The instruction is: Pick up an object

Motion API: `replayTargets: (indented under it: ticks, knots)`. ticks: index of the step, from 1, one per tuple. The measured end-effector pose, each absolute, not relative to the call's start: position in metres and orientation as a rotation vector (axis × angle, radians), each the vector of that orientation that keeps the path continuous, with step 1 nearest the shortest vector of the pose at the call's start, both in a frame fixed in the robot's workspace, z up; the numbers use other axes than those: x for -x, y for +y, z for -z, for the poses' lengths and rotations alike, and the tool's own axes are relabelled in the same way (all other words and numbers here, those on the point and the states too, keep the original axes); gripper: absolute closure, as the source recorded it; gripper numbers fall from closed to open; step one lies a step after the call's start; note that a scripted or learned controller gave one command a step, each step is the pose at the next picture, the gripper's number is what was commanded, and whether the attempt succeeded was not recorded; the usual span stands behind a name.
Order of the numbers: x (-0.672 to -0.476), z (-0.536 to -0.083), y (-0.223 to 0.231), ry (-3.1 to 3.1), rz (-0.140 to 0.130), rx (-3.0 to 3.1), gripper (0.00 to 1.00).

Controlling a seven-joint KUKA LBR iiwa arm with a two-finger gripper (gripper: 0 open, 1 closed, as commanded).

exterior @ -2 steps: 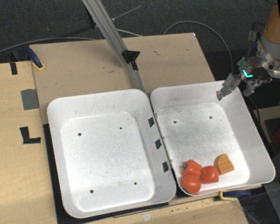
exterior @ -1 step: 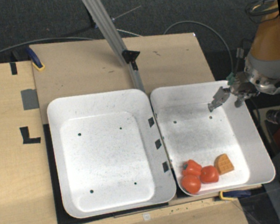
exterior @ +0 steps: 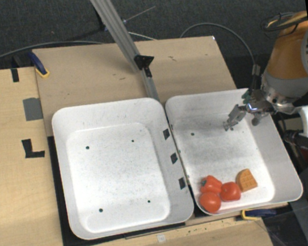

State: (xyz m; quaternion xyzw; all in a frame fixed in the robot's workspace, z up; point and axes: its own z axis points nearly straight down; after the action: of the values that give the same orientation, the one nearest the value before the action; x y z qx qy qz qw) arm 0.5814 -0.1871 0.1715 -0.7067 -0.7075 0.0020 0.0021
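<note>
— Firstly, what is recorded on the left side of the bench (exterior: 106,69)?

— A shallow white left bin (exterior: 70,178) is noted there, its floor speckled and marked by four small dark dots. A grey metal bar (exterior: 120,30) is seen slanting down from the top edge to the gap between the bins.

— And the right bin (exterior: 276,175)?

— Three red tomato-like pieces (exterior: 217,191) are found clustered in its near corner, touching one another, with an orange-brown block (exterior: 245,180) just beside them on the right.

— The gripper (exterior: 239,117)?

— It is observed above the far half of the right bin, well apart from the objects. Two fingers (exterior: 231,120) are seen spread somewhat apart, and nothing is held between them. The orange band (exterior: 289,50) of the arm is noted at the right edge
</note>
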Motion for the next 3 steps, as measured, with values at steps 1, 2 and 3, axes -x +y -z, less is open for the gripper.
replayTargets:
  ticks: [1, 2, 3]
  knots:
    - [-0.580, -0.112, -0.177, -2.219, -0.007, 2.215, 0.00]
    - [-0.582, -0.126, -0.177, -2.222, -0.003, 2.218, 1.00]
    - [-0.580, -0.168, -0.177, -2.224, 0.002, 2.222, 1.00]
